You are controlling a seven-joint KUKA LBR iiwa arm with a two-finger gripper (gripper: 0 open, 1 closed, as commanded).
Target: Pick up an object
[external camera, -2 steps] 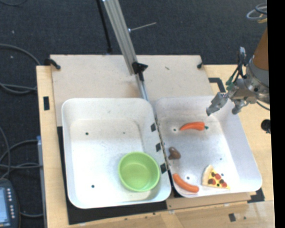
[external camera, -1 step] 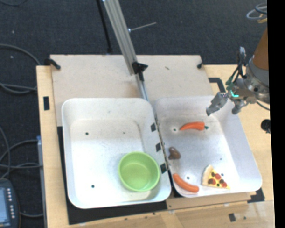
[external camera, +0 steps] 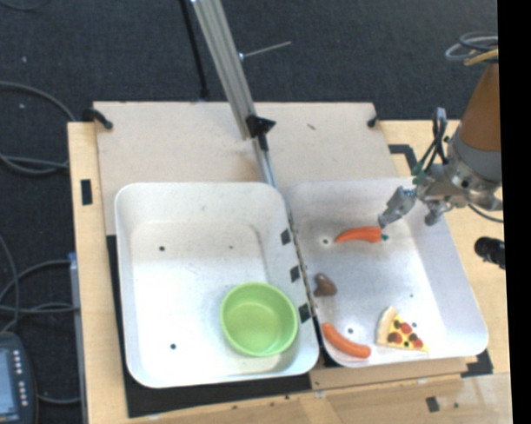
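- Carrot (external camera: 359, 236), orange toy, lying flat in the right bin (external camera: 441, 270), near its top, with the thick end to the left.
- Fingers (external camera: 393, 213) of the gripper (external camera: 396, 218) hanging just over the carrot's right tip, tilted down toward it; cannot tell if open or shut.
- Nothing seen held between them.
- Grey arm (external camera: 476, 152) with its orange band reaching in from the right, over the right bin's top corner.
- Small brown lump (external camera: 325, 285) by the right bin's left wall, below the carrot and well apart from it.
- Toy hot dog (external camera: 346, 341), red-orange, at the bottom left corner of the right bin.
- Toy pizza slice (external camera: 400, 332) with red dots, just to the right of the hot dog, near the bottom edge.
- Green bowl (external camera: 259, 318) standing upright in the left bin (external camera: 163, 254), at its bottom right corner.
- Both white bins side by side on the tan surface (external camera: 158, 137), touching in the middle.
- Metal pole (external camera: 230, 64) slanting down from the top toward the gap between the bins.
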